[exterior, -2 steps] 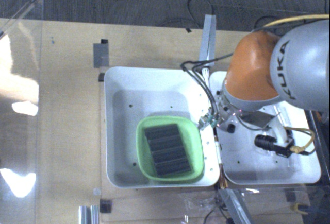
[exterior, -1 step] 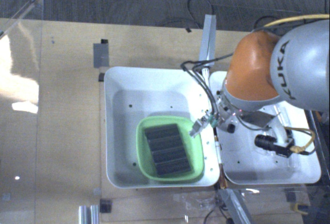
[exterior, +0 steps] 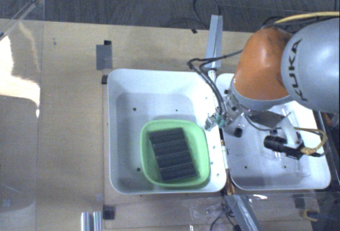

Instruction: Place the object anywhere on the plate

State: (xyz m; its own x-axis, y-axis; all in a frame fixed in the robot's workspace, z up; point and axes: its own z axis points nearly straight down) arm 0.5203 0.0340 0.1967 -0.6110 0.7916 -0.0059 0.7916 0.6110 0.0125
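Observation:
A light green square plate (exterior: 145,144) sits in the front half of the left bin (exterior: 127,102). A dark grey ribbed rectangular object (exterior: 171,154) lies flat on the plate, slightly turned, covering most of its middle. The arm's orange and grey wrist (exterior: 265,70) hangs over the right bin (exterior: 249,171), near the wall between the two bins. My gripper (exterior: 229,119) pokes out below the wrist at that wall, up and to the right of the plate and apart from the object. The wrist hides most of it.
Black cables loop from the arm over the back edge of the bins. A black plug with a yellow cable (exterior: 279,144) hangs off the arm above the right bin. A grey post (exterior: 214,39) stands behind the bins.

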